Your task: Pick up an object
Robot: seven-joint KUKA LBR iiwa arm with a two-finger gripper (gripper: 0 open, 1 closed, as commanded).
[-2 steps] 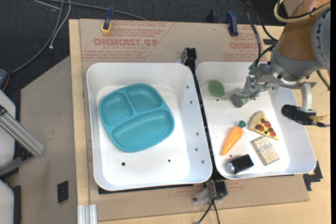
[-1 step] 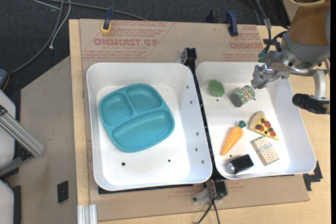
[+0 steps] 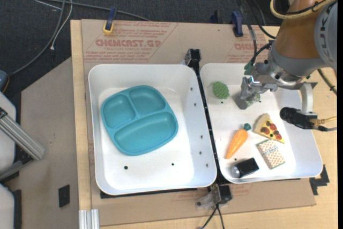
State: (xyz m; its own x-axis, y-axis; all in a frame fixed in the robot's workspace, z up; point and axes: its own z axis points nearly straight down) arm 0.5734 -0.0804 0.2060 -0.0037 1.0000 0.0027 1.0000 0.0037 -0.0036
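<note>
In the right bin [image 3: 300,169] lie a green knobbly ball [image 3: 220,89], an orange toy carrot [image 3: 237,142], a pizza-slice toy [image 3: 268,127], a patterned square packet [image 3: 271,154] and a small black and silver item [image 3: 244,168]. My gripper [image 3: 246,100] hangs over the upper middle of this bin, just right of the green ball and above the carrot and pizza slice. Nothing shows between its fingers.
The left bin [image 3: 107,78] holds a teal divided plate [image 3: 140,119]. A black divider [image 3: 203,107] runs between the bins. The grey arm with its orange band [image 3: 303,13] comes in from the upper right. A black cylinder [image 3: 298,117] sticks out by the right bin's edge.
</note>
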